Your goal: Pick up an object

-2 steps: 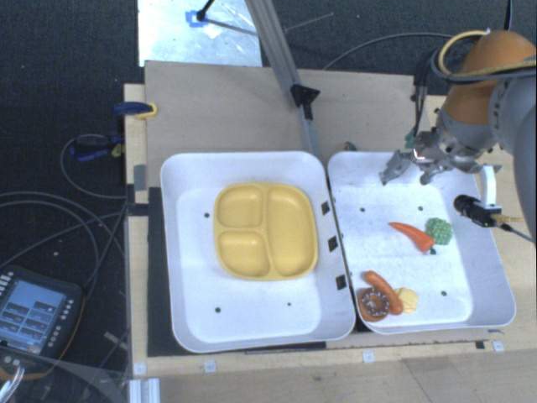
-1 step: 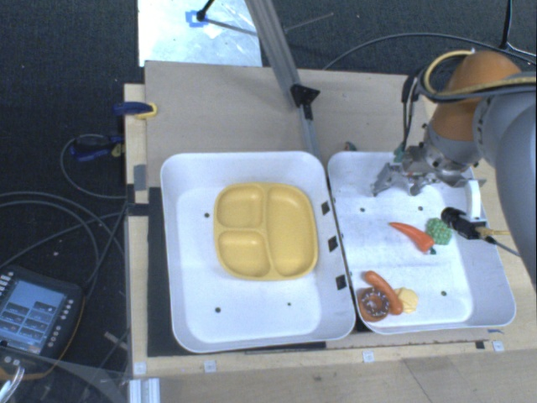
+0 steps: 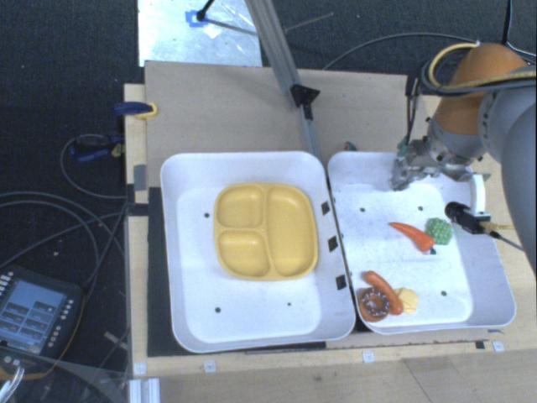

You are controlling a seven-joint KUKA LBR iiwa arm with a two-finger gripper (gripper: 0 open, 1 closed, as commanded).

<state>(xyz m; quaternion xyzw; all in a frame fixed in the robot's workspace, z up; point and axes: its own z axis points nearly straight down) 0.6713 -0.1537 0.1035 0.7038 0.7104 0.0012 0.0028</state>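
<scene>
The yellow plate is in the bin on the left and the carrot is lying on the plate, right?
Not quite. The yellow plate is in the left bin, but the carrot lies in the right bin, beside the green toy, as the camera view shows.

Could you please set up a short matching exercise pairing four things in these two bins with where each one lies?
Things:
1. yellow divided plate
2. orange carrot
3. green broccoli piece
4. chocolate donut

Places:
A. near the front edge of the right bin, beside the sausage
B. middle of the left bin
C. right bin, touching the carrot's right end
D. middle of the right bin, lying at a slant

Pairs: 1-B, 2-D, 3-C, 4-A
</scene>
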